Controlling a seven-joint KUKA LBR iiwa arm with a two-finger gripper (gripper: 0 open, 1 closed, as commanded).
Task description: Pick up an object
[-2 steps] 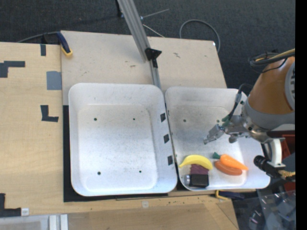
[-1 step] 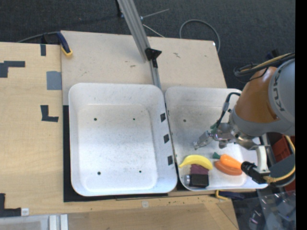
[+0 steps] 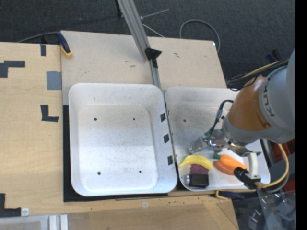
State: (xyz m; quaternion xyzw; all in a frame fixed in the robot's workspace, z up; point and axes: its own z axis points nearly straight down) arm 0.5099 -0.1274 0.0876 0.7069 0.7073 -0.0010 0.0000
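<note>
**Q:** What does the view show, from the largest element down?

**A:** The arm (image 3: 268, 104), grey with an orange band, reaches over the right bin (image 3: 192, 104), a shallow moulded white tray, smooth and speckled with dark marks. The left bin (image 3: 115, 138) is of the same form. The gripper (image 3: 204, 142) hangs low near the middle of the right bin. Its metal fingers appear slightly apart with nothing between them, though they are small and partly blurred.

**Q:** Where are the candidate objects?

**A:** All are crowded at the right bin's near edge: a curved yellow banana-shaped piece (image 3: 195, 162), glossy; a tapered orange carrot-shaped piece (image 3: 229, 165) towards the near right corner; a magenta piece (image 3: 197, 169) just under the banana; and a boxy dark block (image 3: 199, 179) against the near wall.

**Q:** What could go wrong?

**A:** Probably a miss or a slip. The items touch or overlap, so descending fingers may land on two at once or push one aside. The rounded, smooth shapes could squirt out of a closing grip, and the near wall leaves little room for a finger beside the dark block.
</note>
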